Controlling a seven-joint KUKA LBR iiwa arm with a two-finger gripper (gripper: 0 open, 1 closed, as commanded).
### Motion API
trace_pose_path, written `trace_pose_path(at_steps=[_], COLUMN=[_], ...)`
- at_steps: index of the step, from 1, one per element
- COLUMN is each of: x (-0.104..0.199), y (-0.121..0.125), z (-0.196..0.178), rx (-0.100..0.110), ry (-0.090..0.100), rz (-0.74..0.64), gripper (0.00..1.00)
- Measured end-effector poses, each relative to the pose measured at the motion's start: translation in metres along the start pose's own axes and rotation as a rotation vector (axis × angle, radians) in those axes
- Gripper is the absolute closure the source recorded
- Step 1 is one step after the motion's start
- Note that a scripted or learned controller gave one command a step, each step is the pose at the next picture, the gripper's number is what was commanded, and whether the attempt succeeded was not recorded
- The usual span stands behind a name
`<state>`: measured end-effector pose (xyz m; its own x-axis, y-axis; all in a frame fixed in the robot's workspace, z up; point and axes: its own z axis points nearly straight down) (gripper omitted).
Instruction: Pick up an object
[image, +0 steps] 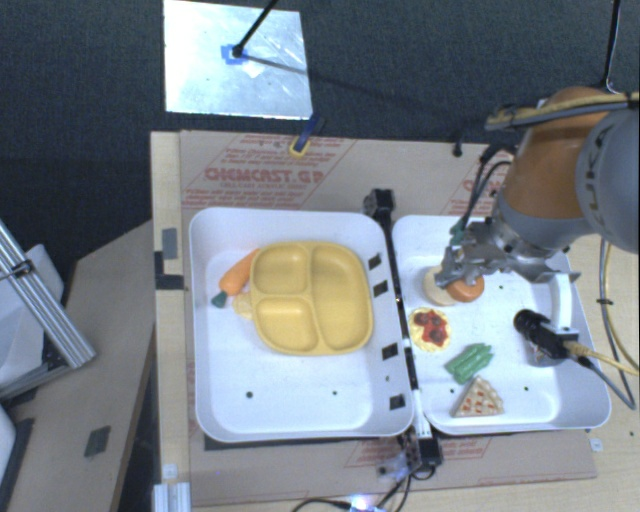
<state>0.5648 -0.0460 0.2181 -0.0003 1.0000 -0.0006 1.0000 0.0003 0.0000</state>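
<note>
- Grey two-finger gripper (462, 268) sits low in the right shallow white plastic bin (592, 402), upper-left part, directly above or on the round tan-and-orange toy food piece (460, 292). That's the likely target.
- Gripper state: can't tell. The wrist and its own body hide the tip from this angle, and nothing is visibly held.
- Target location: near the right bin's back-left corner, close to the inner wall shared w/ the left shallow white plastic bin (212, 405). It is apart from the small round yellow piece w/ red topping (431, 329) just below it.
- Risk 1: off-centre close. The piece is low and flat, so the pincer may skid over the top or squirt it sideways.
- Risk 2: a nudge toward the inner wall leaves it jammed against the wall, w/ no room for a grip on that side.
- Risk 3: coming down too far presses it into the bin floor, and the lift comes up w/ nothing.
- Risk 4: drift toward the viewer could clip the red-topped piece. Green pod-shaped toy (469, 360) and tan triangular slice (478, 399) are farther off, so less likely.
- Orientation: lying flat, broad face up. Outline looks approx round, so there's no clear long axis and no pointing direction. It's partly covered by the gripper, so not certain.
- Because it's round, approach angle prob matters little; centring matters more.
- Left bin: yellow divided plastic plate (305, 297) and orange toy carrot (238, 272), well apart from the action.
</note>
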Motion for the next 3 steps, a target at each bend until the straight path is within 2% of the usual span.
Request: trace_pose_path(at_steps=[1, 2, 3], x=[0.007, 0.01, 0.01], y=[0.0, 0.004, 0.004], z=[-0.016, 0.004, -0.017], rx=[-0.003, 0.0, -0.003], ry=[0.001, 0.0, 0.001], rz=[-0.005, -0.004, -0.005], gripper=[1.0, 1.0, 1.0])
